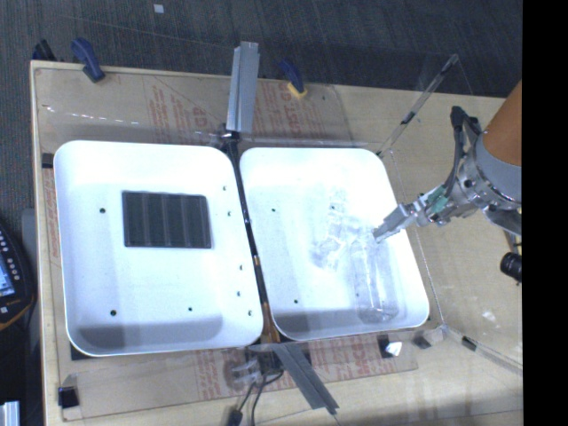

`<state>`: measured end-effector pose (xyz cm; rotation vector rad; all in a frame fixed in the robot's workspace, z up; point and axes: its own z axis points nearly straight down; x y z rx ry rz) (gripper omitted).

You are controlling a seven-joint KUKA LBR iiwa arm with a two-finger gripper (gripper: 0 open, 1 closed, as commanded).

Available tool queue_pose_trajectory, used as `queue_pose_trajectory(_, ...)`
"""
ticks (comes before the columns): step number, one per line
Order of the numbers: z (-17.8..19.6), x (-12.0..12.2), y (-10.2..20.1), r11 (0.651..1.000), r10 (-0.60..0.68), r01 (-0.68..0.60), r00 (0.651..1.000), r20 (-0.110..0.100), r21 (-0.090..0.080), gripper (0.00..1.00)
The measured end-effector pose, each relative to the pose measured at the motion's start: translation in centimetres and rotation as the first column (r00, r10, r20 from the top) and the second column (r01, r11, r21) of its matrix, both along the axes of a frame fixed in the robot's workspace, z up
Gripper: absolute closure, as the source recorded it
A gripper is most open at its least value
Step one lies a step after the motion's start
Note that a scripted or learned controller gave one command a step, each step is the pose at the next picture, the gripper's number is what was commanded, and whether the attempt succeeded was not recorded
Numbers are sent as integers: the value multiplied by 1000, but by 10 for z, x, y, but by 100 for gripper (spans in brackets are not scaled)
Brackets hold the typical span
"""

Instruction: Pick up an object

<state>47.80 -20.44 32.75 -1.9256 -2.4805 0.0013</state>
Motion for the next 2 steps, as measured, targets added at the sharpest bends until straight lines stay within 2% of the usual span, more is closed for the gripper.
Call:
queue_pose_trajectory(1,-19,-1,2,991,-135,135,991,1,0,0)
queue_pose_trajectory(2,-28,-1,1,960,-280,280,960,-2,1,0)
